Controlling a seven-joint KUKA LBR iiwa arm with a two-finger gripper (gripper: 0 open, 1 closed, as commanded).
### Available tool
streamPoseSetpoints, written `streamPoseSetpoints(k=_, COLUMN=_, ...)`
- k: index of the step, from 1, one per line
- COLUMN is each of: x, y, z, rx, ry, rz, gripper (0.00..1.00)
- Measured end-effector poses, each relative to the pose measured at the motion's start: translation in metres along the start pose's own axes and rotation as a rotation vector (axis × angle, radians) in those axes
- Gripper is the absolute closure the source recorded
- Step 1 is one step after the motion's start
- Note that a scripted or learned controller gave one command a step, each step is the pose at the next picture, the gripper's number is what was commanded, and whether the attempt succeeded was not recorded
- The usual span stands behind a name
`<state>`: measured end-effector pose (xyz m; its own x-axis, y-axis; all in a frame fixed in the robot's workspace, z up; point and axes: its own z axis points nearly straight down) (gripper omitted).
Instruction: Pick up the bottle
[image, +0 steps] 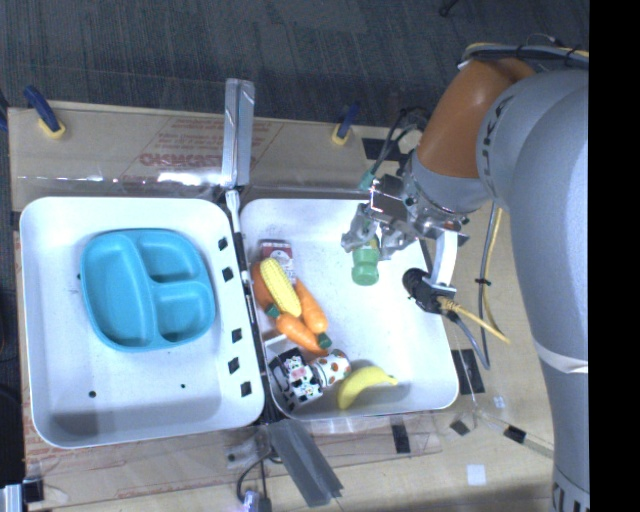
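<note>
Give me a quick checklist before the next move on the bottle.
1. Bottle between the fingers of the gripper: cannot tell, the wrist hides the contact.
2. Bottle apart from the corn and carrots: ok.
3. Banana away from the gripper: ok, at the near edge of the right bin.
4. Left bin holds just the blue tray: ok.

Faint red print runs across the cardboard sheet (215, 145) behind the bins. It appears upside down. No word can be read.
</note>
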<state>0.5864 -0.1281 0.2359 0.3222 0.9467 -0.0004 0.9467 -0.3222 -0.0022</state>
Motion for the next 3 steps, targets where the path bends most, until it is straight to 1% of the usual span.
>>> streamPoseSetpoints(k=1, x=0.018, y=-0.025, z=0.122, rx=0.0, ry=0.0, rz=-0.337, gripper=1.0)
streamPoseSetpoints(k=2, x=0.052, y=-0.063, z=0.044, rx=0.0, ry=0.0, rz=-0.299, gripper=1.0)
streamPoseSetpoints(k=3, x=0.053, y=-0.063, z=0.035, rx=0.003, ry=0.0, rz=-0.304, gripper=1.0)
